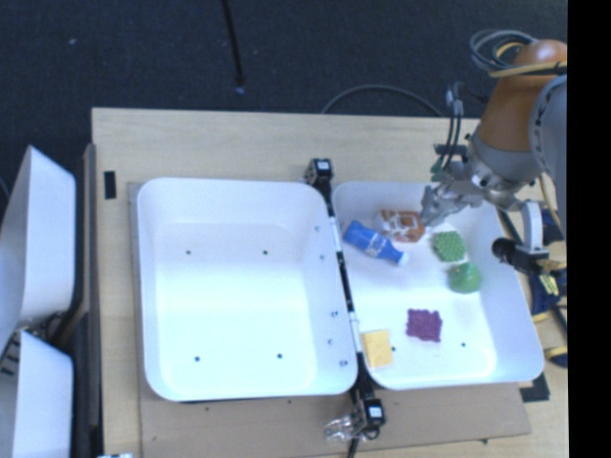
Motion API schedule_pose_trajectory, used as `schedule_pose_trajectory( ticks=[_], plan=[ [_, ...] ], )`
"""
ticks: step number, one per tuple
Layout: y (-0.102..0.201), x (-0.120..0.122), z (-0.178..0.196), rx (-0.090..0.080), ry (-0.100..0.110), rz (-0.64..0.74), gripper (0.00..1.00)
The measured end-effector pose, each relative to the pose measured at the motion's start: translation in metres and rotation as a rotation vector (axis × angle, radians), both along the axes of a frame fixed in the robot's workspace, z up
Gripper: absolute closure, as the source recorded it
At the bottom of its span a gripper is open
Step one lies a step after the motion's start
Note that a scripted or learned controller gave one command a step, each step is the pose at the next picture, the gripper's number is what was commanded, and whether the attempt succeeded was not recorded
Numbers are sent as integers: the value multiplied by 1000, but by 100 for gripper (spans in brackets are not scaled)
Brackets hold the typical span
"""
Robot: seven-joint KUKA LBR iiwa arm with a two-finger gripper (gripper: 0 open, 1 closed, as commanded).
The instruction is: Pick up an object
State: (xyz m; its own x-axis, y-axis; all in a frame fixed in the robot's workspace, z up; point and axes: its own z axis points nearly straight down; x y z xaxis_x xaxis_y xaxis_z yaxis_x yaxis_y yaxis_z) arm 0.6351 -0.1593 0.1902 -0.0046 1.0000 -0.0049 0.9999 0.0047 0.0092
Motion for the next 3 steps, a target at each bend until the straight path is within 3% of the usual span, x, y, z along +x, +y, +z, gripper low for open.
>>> schedule_pose_trajectory(
  ticks=[1,2,3],
  plan=[
    [-17,-63,43,3,6,-7,100],
    [-38,50,8,2,2,1,100],
    [-39,47,10,1,7,-1,0]
  ],
)
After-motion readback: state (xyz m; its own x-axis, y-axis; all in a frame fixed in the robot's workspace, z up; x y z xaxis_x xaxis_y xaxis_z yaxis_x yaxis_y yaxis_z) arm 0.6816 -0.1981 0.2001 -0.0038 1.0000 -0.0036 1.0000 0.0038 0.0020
